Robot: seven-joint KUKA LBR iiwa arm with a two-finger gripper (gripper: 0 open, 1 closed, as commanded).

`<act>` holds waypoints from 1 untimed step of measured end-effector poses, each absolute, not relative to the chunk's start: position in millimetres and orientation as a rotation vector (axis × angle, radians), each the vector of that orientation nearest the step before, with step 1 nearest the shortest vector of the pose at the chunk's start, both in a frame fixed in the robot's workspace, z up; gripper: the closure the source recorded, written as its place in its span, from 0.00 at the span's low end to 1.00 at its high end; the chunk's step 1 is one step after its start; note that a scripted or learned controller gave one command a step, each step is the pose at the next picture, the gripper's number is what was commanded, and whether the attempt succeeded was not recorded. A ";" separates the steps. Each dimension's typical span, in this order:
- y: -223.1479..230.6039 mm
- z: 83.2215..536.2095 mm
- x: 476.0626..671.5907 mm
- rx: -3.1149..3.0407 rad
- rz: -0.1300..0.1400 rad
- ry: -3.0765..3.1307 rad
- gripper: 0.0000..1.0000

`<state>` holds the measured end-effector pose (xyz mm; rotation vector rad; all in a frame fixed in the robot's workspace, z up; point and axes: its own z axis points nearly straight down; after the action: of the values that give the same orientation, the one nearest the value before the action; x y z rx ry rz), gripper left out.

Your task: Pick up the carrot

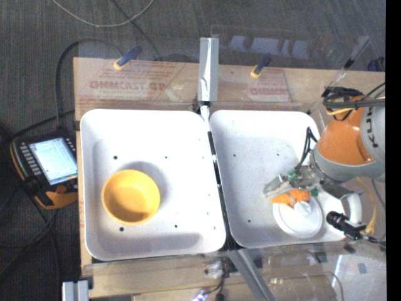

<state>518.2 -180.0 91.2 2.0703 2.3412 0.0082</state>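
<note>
Yellow bowl was seen in the left bin. In the right bin, the carrot lay beside a white plate, with the gripper directly over it; finger state could not be told.

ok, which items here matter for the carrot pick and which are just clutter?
Job:
carrot, right bin, at the white plate's upper-left rim
gripper, right above the carrot

Clutter:
white plate, right bin
yellow bowl, left bin
teach pendant, off the bench's left side
</note>
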 end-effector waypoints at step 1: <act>-208.6 92.6 509.3 2.221 0.029 2.206 0.00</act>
<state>509.3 -208.6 92.6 2.2213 2.2057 0.0287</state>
